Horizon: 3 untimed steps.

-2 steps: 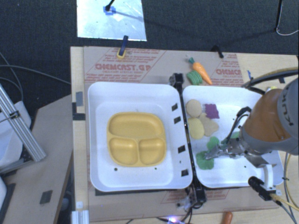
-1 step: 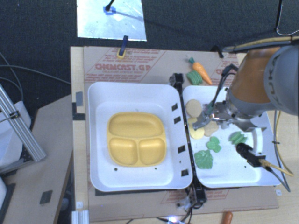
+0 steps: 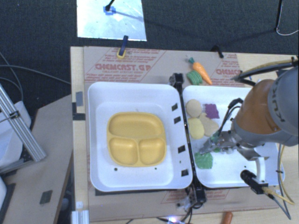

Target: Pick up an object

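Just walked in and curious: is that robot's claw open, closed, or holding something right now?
Gripper: low in the right bin, just above the green piece; open or closed cannot be told.

Two white bins are sitting side by side: the left bin (image 3: 96, 139) and the right bin (image 3: 224, 178). One yellow divided tray (image 3: 136, 138) is lying in the left. One carrot (image 3: 201, 71) is lying outside them on the bench.
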Each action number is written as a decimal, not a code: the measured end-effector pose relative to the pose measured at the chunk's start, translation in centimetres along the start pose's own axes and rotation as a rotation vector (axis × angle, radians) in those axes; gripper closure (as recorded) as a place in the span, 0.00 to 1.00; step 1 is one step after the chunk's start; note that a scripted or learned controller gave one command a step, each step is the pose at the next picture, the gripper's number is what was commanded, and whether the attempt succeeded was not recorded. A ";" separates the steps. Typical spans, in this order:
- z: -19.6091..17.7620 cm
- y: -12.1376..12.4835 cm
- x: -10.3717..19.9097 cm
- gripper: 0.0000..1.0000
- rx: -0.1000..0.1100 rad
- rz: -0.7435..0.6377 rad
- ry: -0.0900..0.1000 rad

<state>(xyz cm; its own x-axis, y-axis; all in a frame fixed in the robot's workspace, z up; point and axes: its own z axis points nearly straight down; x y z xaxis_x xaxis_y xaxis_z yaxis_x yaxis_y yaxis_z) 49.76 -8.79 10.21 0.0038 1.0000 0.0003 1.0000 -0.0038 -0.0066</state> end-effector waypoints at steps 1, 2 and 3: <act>1.3 -1.1 -0.4 0.00 -0.006 -0.004 0.000; -2.6 -1.0 -0.2 0.00 -0.011 -0.008 -0.001; -8.5 -1.0 3.8 0.00 -0.013 -0.012 0.000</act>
<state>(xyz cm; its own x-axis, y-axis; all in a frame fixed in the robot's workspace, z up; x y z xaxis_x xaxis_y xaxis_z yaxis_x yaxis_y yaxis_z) 48.80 -5.01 18.74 -0.0080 1.0000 0.0005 0.9999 0.0080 0.0065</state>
